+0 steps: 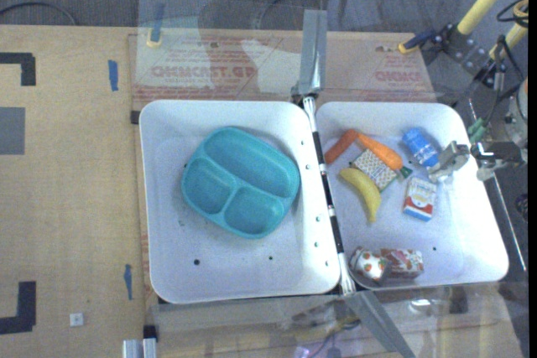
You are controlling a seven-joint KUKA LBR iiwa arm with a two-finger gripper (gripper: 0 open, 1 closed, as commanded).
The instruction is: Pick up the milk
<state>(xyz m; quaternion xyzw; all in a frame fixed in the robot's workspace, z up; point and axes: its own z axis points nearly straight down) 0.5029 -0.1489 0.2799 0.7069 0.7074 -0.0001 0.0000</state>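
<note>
Camera view looks down on two white bins side by side on the tabletop [67, 180]. Sitting in the left bin [159, 264] is a teal divided plate [241, 182]. The right bin [470, 256] holds the milk [419, 199] — a small white and red carton lying in the bin's right half, just beside a blue crumpled packet [419, 147] above it. A banana [363, 191], two carrots [367, 146] and a red patterned package [388, 262] lie elsewhere in that bin. The gripper [450, 160] hovers near the bin's right rim, up and to the right of the carton; whether its fingers are spread or pressed together I cannot tell. The carton's long axis runs roughly up-down in the picture, so the coming move — as I judge it — is a short shift down and left before descending.
</note>
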